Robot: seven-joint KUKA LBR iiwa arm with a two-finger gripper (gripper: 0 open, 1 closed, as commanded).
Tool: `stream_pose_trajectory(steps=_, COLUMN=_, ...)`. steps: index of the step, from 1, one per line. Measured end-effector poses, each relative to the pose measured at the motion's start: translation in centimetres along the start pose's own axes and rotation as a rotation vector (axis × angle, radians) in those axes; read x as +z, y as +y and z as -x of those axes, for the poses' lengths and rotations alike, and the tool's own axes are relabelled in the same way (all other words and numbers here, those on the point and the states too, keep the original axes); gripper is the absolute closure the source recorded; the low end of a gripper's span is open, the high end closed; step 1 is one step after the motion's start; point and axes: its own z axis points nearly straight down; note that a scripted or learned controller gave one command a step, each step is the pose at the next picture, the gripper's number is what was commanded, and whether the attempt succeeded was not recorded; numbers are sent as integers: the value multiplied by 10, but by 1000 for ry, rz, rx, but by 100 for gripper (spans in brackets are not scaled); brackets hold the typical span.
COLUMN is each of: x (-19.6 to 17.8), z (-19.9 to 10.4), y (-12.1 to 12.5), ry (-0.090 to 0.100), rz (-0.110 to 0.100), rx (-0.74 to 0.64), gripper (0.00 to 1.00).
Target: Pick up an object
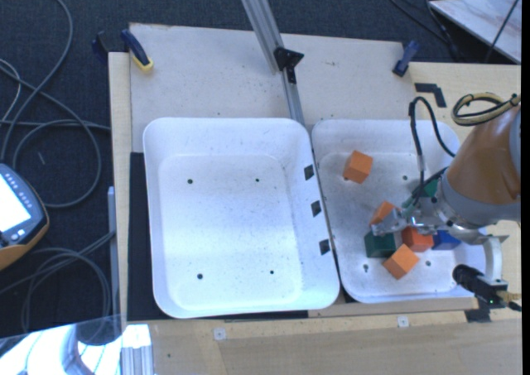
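We've got two bins side by side on the bench (215, 67): left bin (232, 216), right bin (348, 278). In the right one, a block (358, 166) sits toward the back, and a cluster of blocks (397, 249) sits nearer the front, under the end effector (414, 220) reaching in from the right.

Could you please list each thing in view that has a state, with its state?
Left bin: lying flat.
Right bin: holds the blocks.
Upper orange block: lying apart from the others.
Lower orange block: beside the green block.
Gripper: low over the cluster of blocks; grasp unclear.
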Motion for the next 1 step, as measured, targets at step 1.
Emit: stream_pose_trajectory(steps=1, x=4, z=64, y=71, ry=17, rz=-13, rx=-7, gripper=0)
